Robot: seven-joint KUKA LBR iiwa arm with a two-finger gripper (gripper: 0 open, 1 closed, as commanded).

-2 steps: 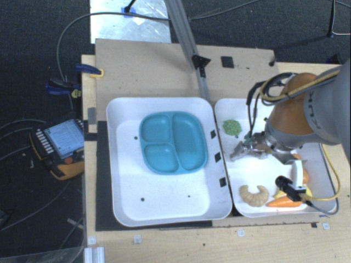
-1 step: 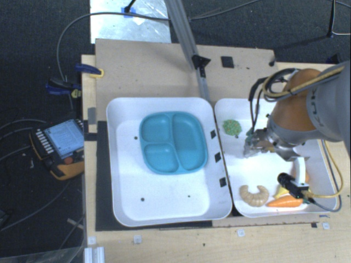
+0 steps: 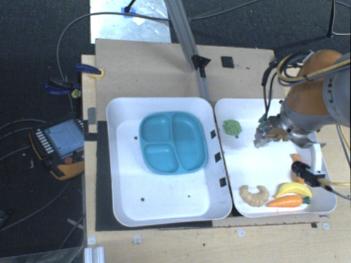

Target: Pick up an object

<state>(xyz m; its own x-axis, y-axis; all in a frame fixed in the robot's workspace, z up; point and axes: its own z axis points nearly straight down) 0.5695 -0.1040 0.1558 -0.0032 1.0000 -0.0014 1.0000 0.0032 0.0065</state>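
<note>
One claw point(image 3: 262, 137) is recorded low over the right bin point(image 3: 258, 169), at that bin's upper middle; whether its fingers are wide or narrow cannot be told, and nothing is seen between them. Item nearest the claw: a green broccoli piece point(image 3: 232, 127), lying just to the claw's left and slightly above it in the camera view, close but apart; it is roundish, with no marked long axis or pointing direction. Items well below the claw, along the bin's lower edge: a croissant point(image 3: 254, 195), curved, its long axis roughly left to right; a carrot point(image 3: 285, 202), long axis left to right, green end toward the right; a banana point(image 3: 293, 189), resting just above the carrot, likewise left to right. A blue divided plate point(image 3: 173, 142) is logged in the left bin point(image 3: 126, 190), far left of the claw. The broccoli piece is judged the likeliest pick, a short leftward shift being required.
</note>
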